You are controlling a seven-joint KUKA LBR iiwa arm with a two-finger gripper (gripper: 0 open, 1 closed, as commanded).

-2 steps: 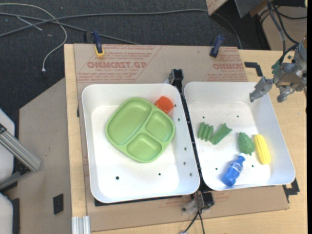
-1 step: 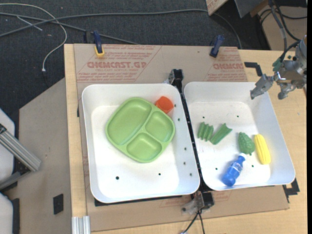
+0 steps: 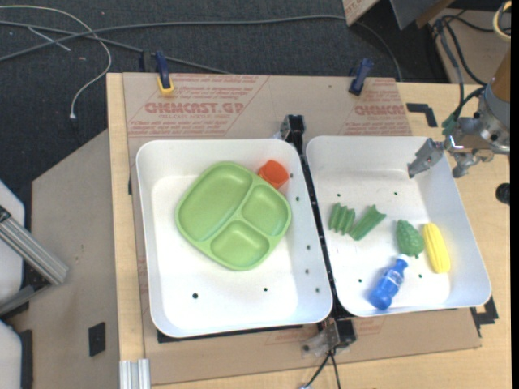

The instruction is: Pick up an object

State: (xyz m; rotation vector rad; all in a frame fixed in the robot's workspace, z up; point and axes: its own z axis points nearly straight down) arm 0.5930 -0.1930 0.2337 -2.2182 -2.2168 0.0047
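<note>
Overhead, 2 white bins [image 3: 162, 298] sit on clamped cardboard [image 3: 203, 104] over dark carpet [image 3: 57, 79]; fingers [image 3: 442, 159] spread wide.

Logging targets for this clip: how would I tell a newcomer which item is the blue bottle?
Look in the right-hand white bin, toward its near edge. The blue bottle lies tilted there, below the green beans and left of the yellow corn. It is the sole blue item there.
</note>
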